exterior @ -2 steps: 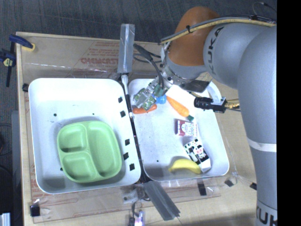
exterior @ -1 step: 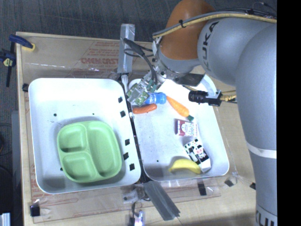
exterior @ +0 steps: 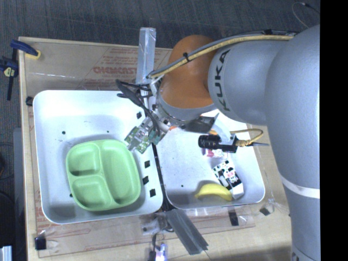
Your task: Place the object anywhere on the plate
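Green plate (exterior: 103, 174), smooth plastic, rounded square, three compartments, sits in left bin (exterior: 49, 118). Gripper (exterior: 142, 136) hovers over divider between bins, just off plate's upper-right corner; finger spread cannot be told. Right bin (exterior: 185, 167): curved yellow banana (exterior: 213, 192) near front wall, boxy black-and-white object (exterior: 228, 177) touching it.

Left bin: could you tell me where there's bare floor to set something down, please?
The left bin has bare floor behind and left of the green plate. Its right rear is crowded by the gripper. The plate's three compartments are bare too.
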{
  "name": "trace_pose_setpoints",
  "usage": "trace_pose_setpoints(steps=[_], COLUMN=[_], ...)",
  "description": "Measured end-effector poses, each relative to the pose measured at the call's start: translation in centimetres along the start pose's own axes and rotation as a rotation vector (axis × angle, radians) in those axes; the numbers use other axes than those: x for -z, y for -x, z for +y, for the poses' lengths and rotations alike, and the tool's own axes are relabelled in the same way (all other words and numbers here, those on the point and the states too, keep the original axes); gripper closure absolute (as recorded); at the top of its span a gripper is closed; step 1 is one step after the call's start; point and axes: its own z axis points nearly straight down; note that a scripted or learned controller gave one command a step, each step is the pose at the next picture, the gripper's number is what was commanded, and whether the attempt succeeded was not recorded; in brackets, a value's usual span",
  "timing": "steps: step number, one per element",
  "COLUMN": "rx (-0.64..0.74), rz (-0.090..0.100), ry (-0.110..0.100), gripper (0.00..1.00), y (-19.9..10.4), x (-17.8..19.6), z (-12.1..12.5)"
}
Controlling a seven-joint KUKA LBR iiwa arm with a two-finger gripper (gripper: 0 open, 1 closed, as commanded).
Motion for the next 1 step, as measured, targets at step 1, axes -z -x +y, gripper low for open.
trace_pose_setpoints(steps=[1], rx=[-0.001], rz=[-0.001], ry=[0.000], gripper=[0.00], y=[0.07], x=[0.01], z=[-0.07])
